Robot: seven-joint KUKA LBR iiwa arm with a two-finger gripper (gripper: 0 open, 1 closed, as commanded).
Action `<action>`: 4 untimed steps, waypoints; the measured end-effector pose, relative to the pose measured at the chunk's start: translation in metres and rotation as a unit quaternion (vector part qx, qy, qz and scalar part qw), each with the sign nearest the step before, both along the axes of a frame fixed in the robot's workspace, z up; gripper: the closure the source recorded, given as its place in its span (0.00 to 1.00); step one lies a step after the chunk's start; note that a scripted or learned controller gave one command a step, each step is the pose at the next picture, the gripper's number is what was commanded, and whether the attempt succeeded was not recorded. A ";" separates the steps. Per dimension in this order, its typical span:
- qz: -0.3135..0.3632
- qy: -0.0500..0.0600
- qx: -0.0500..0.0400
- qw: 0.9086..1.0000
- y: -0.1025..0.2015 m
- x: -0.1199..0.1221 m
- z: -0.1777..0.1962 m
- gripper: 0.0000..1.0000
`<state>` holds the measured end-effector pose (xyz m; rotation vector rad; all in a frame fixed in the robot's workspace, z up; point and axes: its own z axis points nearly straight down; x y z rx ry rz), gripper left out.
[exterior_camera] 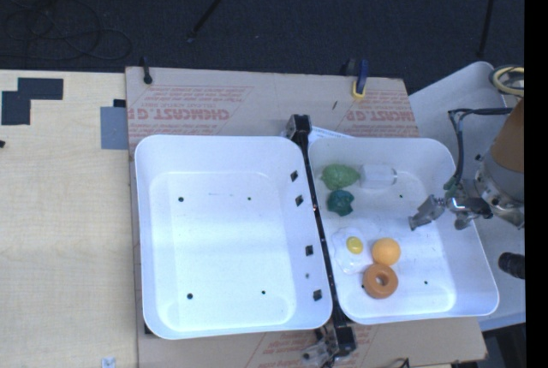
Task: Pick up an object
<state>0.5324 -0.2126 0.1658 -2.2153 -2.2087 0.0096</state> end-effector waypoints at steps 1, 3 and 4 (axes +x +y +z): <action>0.003 -0.003 0.000 1.000 0.094 -0.053 -0.080 0.00; 0.003 -0.009 -0.004 1.000 -0.001 0.018 -0.077 0.00; 0.001 -0.005 -0.002 1.000 0.000 0.014 -0.068 1.00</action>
